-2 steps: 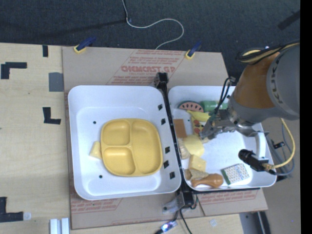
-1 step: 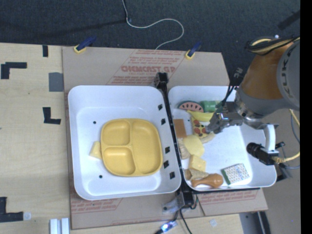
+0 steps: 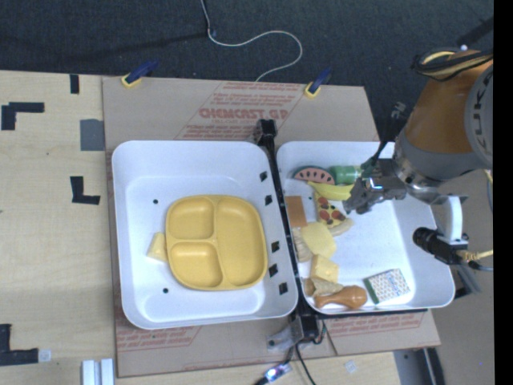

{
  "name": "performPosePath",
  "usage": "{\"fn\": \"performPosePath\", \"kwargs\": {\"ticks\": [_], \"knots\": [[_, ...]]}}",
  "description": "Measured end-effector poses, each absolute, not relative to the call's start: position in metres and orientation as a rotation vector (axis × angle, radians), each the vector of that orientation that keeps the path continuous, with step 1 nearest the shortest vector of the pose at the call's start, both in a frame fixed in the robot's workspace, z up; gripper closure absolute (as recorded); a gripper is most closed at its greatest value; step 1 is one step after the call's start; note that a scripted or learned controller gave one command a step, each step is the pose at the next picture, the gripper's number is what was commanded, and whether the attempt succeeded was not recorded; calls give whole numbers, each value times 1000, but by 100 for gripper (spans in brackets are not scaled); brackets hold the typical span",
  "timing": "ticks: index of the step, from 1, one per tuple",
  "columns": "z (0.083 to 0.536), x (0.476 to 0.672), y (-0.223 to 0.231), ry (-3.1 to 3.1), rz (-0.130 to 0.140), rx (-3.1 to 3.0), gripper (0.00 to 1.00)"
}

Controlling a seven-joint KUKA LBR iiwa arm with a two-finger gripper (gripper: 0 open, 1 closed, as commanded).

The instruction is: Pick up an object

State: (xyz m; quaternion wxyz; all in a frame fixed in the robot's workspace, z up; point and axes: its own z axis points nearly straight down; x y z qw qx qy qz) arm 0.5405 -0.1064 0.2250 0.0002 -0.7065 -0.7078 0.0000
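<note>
Two white bins sit side by side; the tool (image 3: pixel 358 197) hangs low in the right bin (image 3: pixel 417 283) by a banana (image 3: pixel 335 191) and watermelon slice (image 3: pixel 312 174), its opening impossible to tell. A yellow divided plate (image 3: pixel 216 241) fills the left bin (image 3: pixel 136 215).

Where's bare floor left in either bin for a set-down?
Right bin: bare floor on its right half, between the gripper and the card. Its left edge is crowded with toy food, watermelon down to drumstick. Left bin: a bare margin all round the yellow plate.
</note>
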Motion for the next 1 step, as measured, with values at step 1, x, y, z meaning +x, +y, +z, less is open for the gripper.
{"fn": "performPosePath", "kwargs": {"ticks": [1], "knots": [[213, 519, -56, -2223, 3, -2214, 100]]}}
